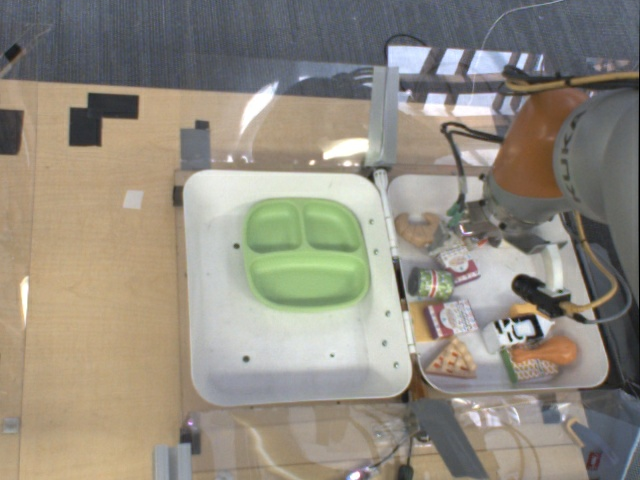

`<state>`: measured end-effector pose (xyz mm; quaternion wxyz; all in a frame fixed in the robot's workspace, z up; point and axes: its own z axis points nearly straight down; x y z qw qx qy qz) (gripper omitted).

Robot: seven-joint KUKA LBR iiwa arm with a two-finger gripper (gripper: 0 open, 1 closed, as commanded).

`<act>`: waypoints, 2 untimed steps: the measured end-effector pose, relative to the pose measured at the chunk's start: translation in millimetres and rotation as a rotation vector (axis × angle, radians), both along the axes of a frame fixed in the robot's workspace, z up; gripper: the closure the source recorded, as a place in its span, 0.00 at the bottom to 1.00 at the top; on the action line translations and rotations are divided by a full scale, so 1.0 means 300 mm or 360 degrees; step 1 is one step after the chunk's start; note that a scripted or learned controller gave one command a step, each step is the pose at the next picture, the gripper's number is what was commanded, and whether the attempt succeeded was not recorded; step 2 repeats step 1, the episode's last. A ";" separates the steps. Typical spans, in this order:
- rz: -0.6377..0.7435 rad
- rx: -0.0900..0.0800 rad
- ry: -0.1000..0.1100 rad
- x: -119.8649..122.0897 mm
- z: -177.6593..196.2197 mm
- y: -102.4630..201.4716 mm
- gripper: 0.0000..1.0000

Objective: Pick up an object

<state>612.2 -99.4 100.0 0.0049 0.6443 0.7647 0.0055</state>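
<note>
Over the right bin (497,271), near its far left corner, my gripper (463,224) hangs low above the clutter; whether my grip is open or closed I cannot tell, and I see nothing held in it. Just beneath me, toward the near side, lies a small red-and-white carton (456,260), flat on the bin floor, its long axis slanting roughly from far left to near right. Beside it on the left sits a tan bagel (417,230). Nearer still, a green can (433,284) lies on its side, its long axis running left to right, with a second red-and-white box (452,318) below it and a pizza slice (452,359) at the near edge. An orange carrot (548,352) lies lengthwise along the near right corner. The left bin (215,348) holds a green divided plate (305,253), lying flat. Both bins rest on a pale wooden bench (90,288) marked with black patches (102,116); grey carpet (200,18) lies beyond.
</note>
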 end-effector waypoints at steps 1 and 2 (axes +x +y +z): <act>0.0176 -0.0004 0.0012 0.136 0.349 0.181 1.00; 0.0176 -0.0004 0.0012 0.136 0.349 0.181 1.00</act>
